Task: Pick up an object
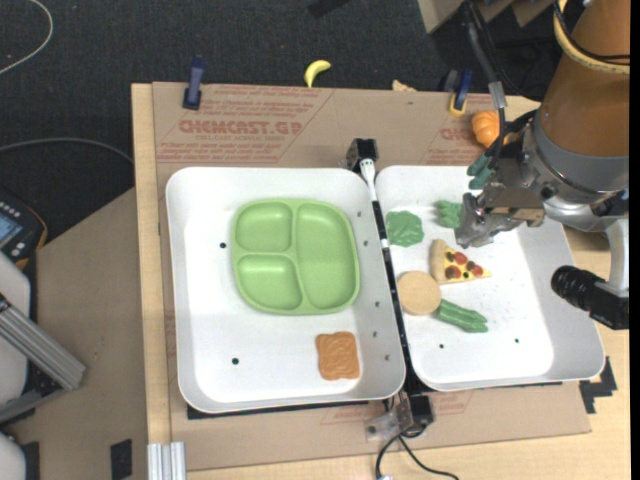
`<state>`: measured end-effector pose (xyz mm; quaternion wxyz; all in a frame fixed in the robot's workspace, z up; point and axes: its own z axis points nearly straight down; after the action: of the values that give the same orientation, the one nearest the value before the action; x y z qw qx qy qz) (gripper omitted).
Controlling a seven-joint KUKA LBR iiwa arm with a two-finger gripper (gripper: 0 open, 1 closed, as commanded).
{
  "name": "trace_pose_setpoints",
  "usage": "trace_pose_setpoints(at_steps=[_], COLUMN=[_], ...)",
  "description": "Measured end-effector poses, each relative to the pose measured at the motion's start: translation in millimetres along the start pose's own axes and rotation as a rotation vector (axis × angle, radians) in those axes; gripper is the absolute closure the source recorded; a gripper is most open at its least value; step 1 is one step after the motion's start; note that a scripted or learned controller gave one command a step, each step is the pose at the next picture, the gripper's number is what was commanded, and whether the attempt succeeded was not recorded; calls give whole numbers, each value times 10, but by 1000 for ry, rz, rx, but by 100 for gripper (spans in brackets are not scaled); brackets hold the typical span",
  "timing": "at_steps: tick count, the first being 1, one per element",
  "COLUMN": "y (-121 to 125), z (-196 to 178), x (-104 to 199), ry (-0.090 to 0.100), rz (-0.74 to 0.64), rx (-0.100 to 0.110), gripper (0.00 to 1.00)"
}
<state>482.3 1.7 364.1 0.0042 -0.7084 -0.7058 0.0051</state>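
White plastic, two bins. The left bin (190, 268) carries a green divided tray (296, 255) and a brown waffle piece (338, 355) — neither touched. The right bin (560, 358) holds a lettuce leaf (404, 228), round cookie (418, 293), green pod (462, 316) and pizza slice (458, 265). The gripper (482, 223) hangs low just above the slice — open or closed, I cannot tell. Nothing looks lifted yet; the crowded toys may interfere.
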Motion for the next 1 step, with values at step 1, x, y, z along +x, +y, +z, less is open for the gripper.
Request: trace_pose_setpoints(at_steps=[1], y=[-32], z=[1152], x=[428], ry=[2], rz=[-7], rx=[2], gripper=[100])
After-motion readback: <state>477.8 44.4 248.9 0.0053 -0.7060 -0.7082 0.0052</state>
